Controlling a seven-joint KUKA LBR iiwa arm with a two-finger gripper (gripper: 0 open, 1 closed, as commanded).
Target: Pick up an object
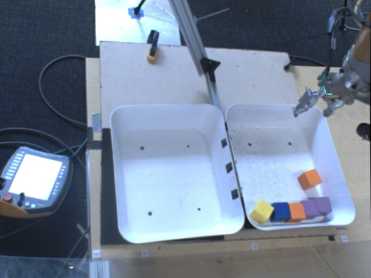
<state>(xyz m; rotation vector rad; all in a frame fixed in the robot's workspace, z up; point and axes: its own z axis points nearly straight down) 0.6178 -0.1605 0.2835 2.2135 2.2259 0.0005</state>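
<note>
My gripper [316, 101] hangs above the far right rim of the right bin [272, 113], fingers spread, holding nothing. Left to right along the near wall lie yellow block [261, 211], blue block [281, 211], orange block [297, 211] and purple block [317, 207]; another orange cube [309, 179] sits apart with open floor around it.

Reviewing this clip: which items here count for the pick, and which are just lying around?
For the job:
- end effector, above the right bin's far rim
- orange block, lying apart
- yellow block, blue block, second orange block, purple blocks in a row
- right bin

Lying about:
- left bin
- teach pendant
- clamp
</note>
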